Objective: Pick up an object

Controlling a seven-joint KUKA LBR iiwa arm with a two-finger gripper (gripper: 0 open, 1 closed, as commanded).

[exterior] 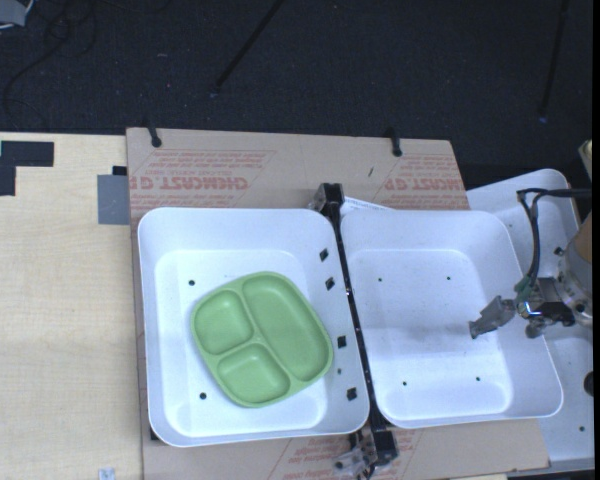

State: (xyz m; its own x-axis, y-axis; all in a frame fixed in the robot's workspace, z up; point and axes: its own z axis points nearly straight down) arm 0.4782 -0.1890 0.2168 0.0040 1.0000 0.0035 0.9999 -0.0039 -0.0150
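The end effector (492, 318) reaches in from the right, low over the right-hand side of the right bin (420, 238); whether it is apart or together cannot be told from this slant. Nothing shows in its grasp. Behind it, cables loop past that bin's right rim. Well apart from it, in the left bin (170, 238), lies a green divided plate (261, 339) (three compartments, turned at an angle), flat on the bin's floor near the middle. Both bins sit on brown cardboard (280, 173) atop the pale wooden surface (50, 318).
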